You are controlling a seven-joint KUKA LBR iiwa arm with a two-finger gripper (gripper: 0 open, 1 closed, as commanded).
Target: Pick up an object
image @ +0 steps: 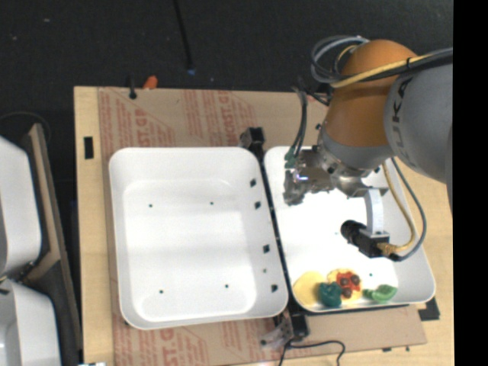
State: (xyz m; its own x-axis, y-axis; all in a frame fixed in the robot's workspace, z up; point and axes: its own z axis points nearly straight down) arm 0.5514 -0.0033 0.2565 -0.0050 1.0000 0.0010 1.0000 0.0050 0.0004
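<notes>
My gripper hangs over the far left part of the right bin, close to the wall shared with the left bin. No object shows between its fingers. Along the near edge of the right bin lie a pale yellow piece, a teal object, a red and dark object and a green object, all well below the gripper.
The left bin sits beside the right one on a cardboard-covered bench. The arm's orange and grey body covers the far right corner of the right bin. White containers stand at the far left edge.
</notes>
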